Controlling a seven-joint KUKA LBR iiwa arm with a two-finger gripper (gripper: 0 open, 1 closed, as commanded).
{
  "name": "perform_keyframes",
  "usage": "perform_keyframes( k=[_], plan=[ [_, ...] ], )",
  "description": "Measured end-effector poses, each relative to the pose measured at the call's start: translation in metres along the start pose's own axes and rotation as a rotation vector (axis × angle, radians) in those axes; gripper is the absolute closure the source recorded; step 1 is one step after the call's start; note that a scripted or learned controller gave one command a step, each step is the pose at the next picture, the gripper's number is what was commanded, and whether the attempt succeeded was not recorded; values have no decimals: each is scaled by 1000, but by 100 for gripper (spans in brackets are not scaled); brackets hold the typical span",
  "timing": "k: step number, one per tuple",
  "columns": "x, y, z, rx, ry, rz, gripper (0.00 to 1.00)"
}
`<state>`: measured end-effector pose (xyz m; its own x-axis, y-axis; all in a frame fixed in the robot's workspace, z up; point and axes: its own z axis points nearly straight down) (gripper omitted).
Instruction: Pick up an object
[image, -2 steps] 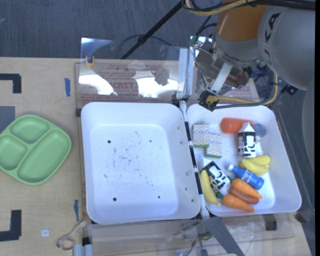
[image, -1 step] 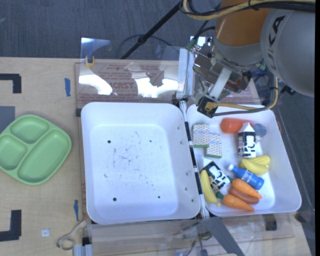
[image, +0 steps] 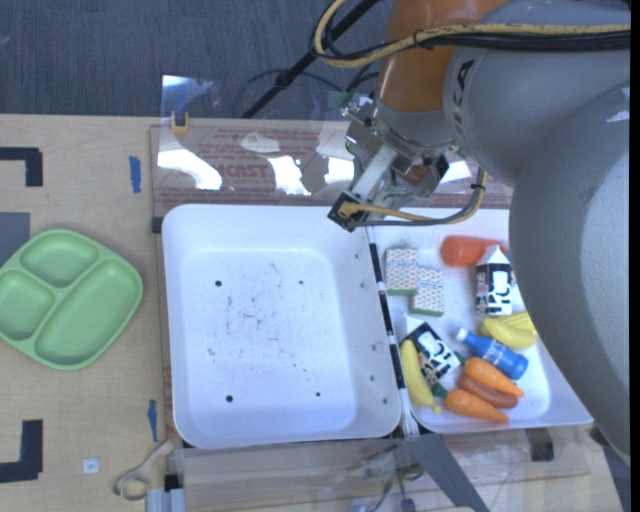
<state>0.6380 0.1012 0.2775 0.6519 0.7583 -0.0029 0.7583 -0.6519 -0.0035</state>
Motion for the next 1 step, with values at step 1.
perform_keyframes(
  k=[1],
  plan=[
    [61,-20,-44,-2,6,342,100]
  ],
)
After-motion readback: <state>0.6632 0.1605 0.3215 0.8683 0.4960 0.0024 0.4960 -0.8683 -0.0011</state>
